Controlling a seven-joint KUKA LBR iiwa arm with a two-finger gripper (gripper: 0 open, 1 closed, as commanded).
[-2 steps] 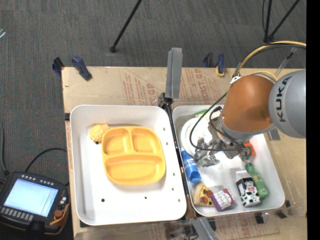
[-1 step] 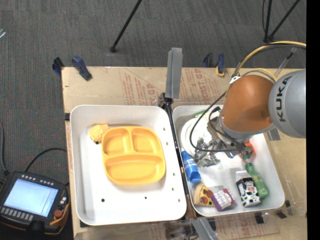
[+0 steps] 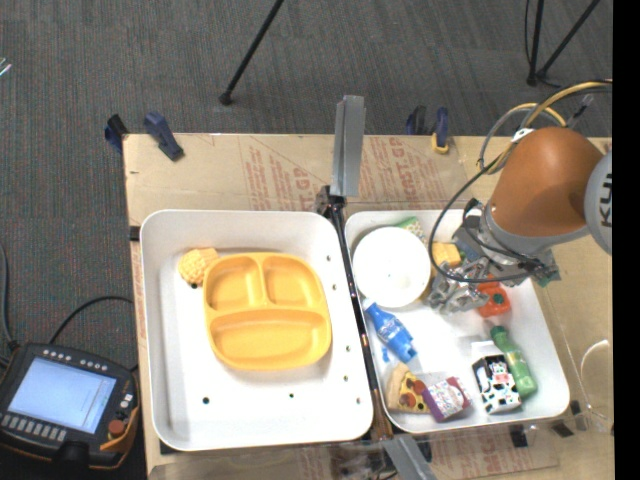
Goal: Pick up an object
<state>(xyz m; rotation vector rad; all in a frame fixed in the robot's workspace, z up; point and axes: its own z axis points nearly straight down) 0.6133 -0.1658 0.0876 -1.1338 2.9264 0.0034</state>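
Tool (image 3: 462, 290) hangs low in the right bin (image 3: 556, 368), at 3 o'clock of the bowl (image 3: 391, 266), seeking a pick; its grip cannot be told.

Even, bright light; slightly soft

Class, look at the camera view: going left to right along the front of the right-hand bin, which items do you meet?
Pizza-slice toy → purple packet → black-and-white cow-patterned carton → green bottle, all lying in the right white bin.
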